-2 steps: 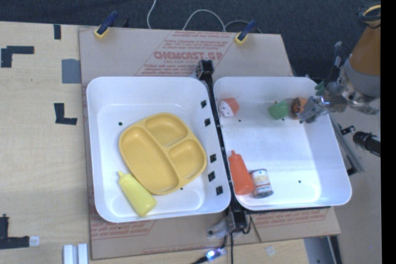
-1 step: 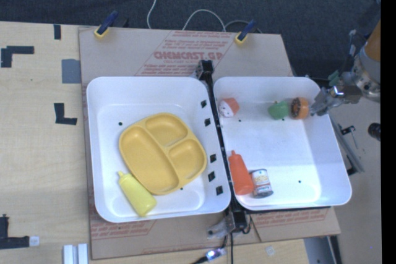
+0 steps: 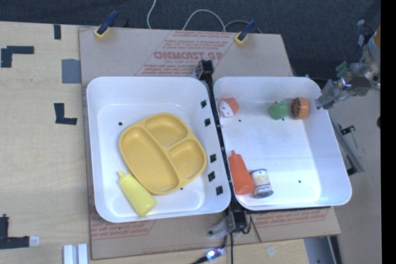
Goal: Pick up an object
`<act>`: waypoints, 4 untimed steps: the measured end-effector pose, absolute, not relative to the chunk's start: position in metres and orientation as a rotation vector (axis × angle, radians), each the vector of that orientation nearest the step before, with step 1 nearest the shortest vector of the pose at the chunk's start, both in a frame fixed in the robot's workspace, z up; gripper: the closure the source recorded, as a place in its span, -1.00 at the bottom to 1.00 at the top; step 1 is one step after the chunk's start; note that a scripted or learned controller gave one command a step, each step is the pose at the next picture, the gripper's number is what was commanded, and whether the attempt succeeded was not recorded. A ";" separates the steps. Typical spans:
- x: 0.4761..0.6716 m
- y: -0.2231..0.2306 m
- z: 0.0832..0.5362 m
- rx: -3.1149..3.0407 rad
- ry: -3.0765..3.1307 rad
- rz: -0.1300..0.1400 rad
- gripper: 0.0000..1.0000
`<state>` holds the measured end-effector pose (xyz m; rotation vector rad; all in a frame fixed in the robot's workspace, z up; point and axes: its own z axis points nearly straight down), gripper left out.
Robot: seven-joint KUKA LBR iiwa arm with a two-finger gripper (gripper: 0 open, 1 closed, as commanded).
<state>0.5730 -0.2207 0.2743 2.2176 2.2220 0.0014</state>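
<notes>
Your tool [image 3: 329, 97] is sitting at the right edge of the view, just outside the right rim of the right-hand shallow white plastic bin [image 3: 331, 154], and nothing is lying between its fingers; whether those fingers are open or closed, you cannot tell at this size and angle. Inside that bin, the nearest things to the tool are lying along the far wall: a small round brown and orange toy [image 3: 300, 107] touching a small green rounded toy [image 3: 279, 110] on its left. Farther left, close to the divider between the bins, a small white and orange-red rounded object [image 3: 228, 107] is resting. Toward the near side of the same bin, an orange plastic bottle [image 3: 240, 174] is lying on its side, and a small tin can with a red and yellow label [image 3: 262, 183] is lying just beside it on the right. The left-hand shallow white plastic bin [image 3: 99, 133] is holding a yellow plastic divided plate with three compartments [image 3: 162, 152] and a yellow plastic squeeze bottle [image 3: 137, 193] lying at the plate's near left edge. Both bins are resting on a brown cardboard sheet [image 3: 185, 52] on the desk [image 3: 37, 145].
</notes>
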 end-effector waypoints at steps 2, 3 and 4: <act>0.598 -0.103 0.259 2.214 2.231 0.002 1.00; 0.597 -0.042 0.247 2.215 2.230 -0.001 1.00; 0.608 0.005 0.247 2.216 2.230 0.000 1.00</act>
